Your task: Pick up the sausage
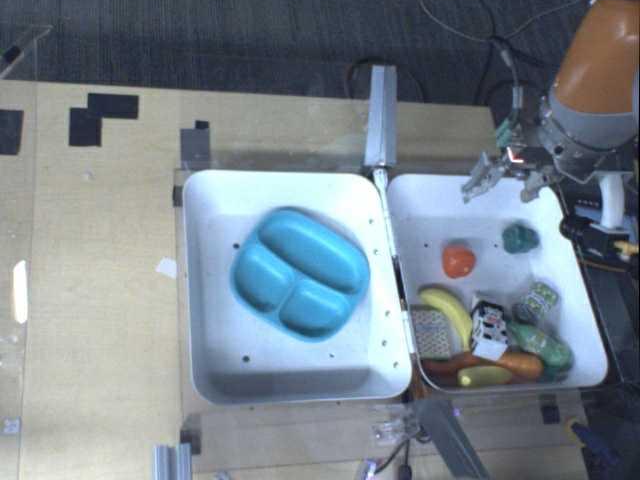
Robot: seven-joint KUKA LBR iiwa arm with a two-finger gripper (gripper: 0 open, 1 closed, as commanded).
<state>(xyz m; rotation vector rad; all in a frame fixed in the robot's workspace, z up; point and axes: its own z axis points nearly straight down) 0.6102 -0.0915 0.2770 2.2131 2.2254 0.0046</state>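
The end effector point(508, 176) hangs over the right bin's point(430, 208) far rim, fingers spread, gripping nothing. The sausage point(455, 366), judged to be the dark red piece, lies along the near wall, wedged under the banana point(450, 313) and carrot point(520, 363); clutter restricts access.

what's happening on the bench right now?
The grey KUKA arm's two-finger gripper hovers above the far edge of the right white bin, fingers spread, holding nothing. The dark reddish-brown sausage lies untouched at that bin's near edge, next to a yellow banana and an orange carrot. The left white bin holds a blue three-compartment plastic tray.
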